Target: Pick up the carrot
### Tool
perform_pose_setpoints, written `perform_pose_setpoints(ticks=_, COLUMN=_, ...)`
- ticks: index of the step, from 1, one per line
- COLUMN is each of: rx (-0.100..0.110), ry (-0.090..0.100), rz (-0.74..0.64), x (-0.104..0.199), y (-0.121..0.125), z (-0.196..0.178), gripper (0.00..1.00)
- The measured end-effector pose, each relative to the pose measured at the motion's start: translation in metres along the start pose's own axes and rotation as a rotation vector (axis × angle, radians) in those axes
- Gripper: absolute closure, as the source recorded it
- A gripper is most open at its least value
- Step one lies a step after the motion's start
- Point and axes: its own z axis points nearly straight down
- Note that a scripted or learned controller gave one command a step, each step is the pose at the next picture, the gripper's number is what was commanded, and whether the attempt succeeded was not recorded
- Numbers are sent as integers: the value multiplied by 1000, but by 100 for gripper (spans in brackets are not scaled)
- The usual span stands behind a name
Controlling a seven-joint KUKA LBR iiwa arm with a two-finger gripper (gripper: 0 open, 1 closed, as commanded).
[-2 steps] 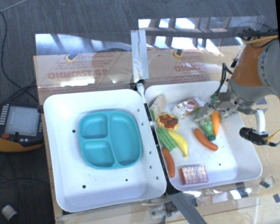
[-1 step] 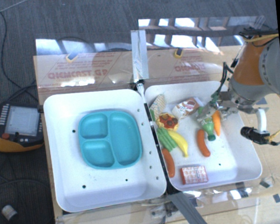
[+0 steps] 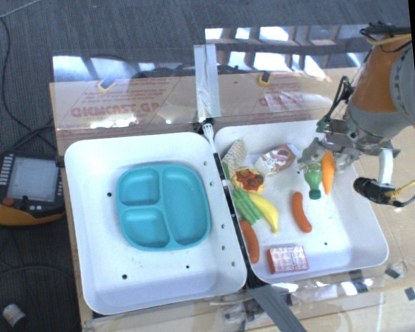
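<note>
The carrot (image 3: 328, 172) is a slim orange piece hanging upright over the right bin's (image 3: 364, 248) far right part. Its upper end sits between the fingers of my gripper (image 3: 324, 154), which is shut on it. A small green toy (image 3: 314, 181) sits just left of the carrot, close to or touching it. The grey arm with its orange band (image 3: 375, 81) comes in from the right above the bin's rim.
Left of the gripper, the right bin holds a red sausage (image 3: 299, 212), a yellow banana (image 3: 266, 211), green beans (image 3: 245, 205), a wrapped snack (image 3: 277, 160), another sausage (image 3: 250, 242) and a pink packet (image 3: 286, 259). A blue divided plate (image 3: 162, 207) lies in the left bin (image 3: 101, 276).
</note>
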Motion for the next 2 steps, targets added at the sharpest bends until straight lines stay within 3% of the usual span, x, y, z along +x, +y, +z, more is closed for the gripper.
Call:
perform_pose_setpoints(ticks=1, rx=-16, ry=-3, rz=-83, x=21, y=9, z=64, gripper=100)
perform_pose_setpoints(ticks=2, rx=-2, ry=-3, rz=55, x=19, y=22, z=-53, gripper=100)
